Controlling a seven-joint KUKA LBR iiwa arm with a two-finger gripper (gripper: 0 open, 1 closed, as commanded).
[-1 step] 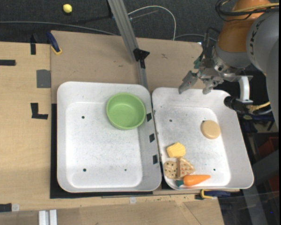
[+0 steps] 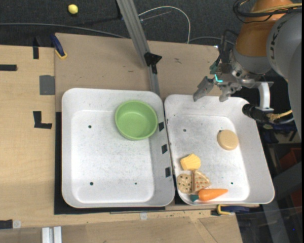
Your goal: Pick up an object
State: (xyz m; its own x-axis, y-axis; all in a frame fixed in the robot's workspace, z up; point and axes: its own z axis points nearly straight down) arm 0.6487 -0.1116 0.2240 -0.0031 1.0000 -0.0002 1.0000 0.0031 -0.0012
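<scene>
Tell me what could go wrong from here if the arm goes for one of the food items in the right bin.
The yellow block, cracker and carrot sit bunched in the right bin's near corner, so the claw, hovering open over the far rim, might nudge or pinch two at once. They also lie close to the bin walls, which could block a finger. The round tan piece lies alone, but looks smooth and might slip.

We see a bulky grey robot arm (image 2: 294, 39) with a rounded glossy orange band (image 2: 261, 32) above its wrist. Thin black cables (image 2: 245, 5) loop over the orange part. Below hangs a dark metal two-finger gripper (image 2: 213, 93) with slim grey fingers (image 2: 201, 91) and a small teal light.
</scene>
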